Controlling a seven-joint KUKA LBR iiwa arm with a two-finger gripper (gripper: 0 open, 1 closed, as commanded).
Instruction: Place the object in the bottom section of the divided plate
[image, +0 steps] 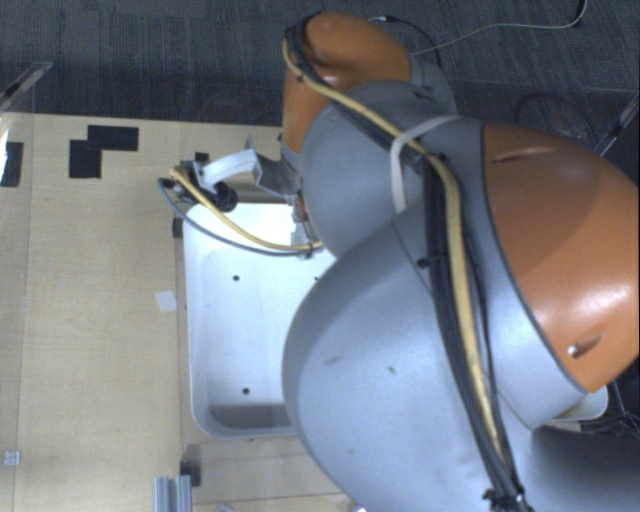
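While the arm (420, 330) blocks most of the white bin (225, 330), you can't tell the tool's state, nor which way the object or plate lies from it.

You'll find no readable text, label, brand or number here. The nearest thing to a sign is the black block markings (100, 150) on the wooden bench (90, 330), toward ten o'clock; they spell nothing.

Robot lab: arm (420, 330), bench (90, 330), bin (235, 340).
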